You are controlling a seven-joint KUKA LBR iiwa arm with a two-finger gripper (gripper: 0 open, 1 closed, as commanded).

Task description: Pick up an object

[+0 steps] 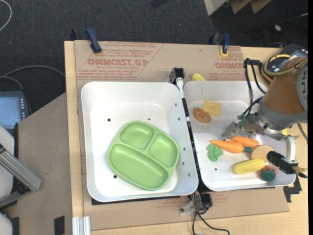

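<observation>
The right bin (222, 182) holds several toy foods: a brown ring (201, 114), a yellow cheese wedge (212, 107), two orange carrots (227, 146) (246, 141), a green broccoli piece (214, 153), a yellow corn cob (249, 166), a tan round piece (262, 153) and a small green and red item (267, 174). My gripper (235, 125) hangs low over the right half of this bin, just above the carrots. It is open with nothing between its fingers. The arm's wrist hides part of the bin's right side.
A green divided plate (144, 154) lies in the left bin (93, 111). A small yellow piece (198, 77) sits outside the right bin's far rim. A black part (279, 161) of the arm overhangs the bin's front right corner.
</observation>
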